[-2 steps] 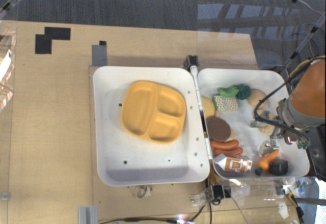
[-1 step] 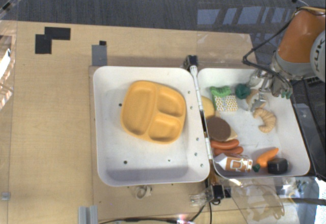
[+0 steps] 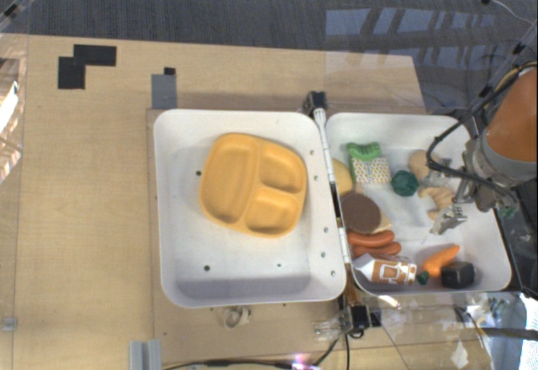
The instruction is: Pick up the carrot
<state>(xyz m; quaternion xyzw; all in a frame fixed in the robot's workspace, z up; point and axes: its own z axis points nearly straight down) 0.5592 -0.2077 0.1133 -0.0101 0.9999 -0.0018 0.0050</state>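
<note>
The carrot point(image 3: 441, 260) is a small orange piece with a green tip, lying in the near right part of the right bin point(image 3: 496, 234). It rests between a small bottle point(image 3: 392, 272) and a black block point(image 3: 458, 276). My gripper point(image 3: 448, 223) hangs from the grey arm with its orange band point(image 3: 513, 126), a short way beyond the carrot and apart from it. Nothing shows in the gripper.
The right bin also holds a brown disc point(image 3: 361, 210), red sausages point(image 3: 371, 240), a teal ball point(image 3: 404, 183), a green and white pack point(image 3: 368, 162) and beige pieces point(image 3: 434, 192). A yellow divided plate point(image 3: 252, 183) lies in the left bin point(image 3: 181, 276).
</note>
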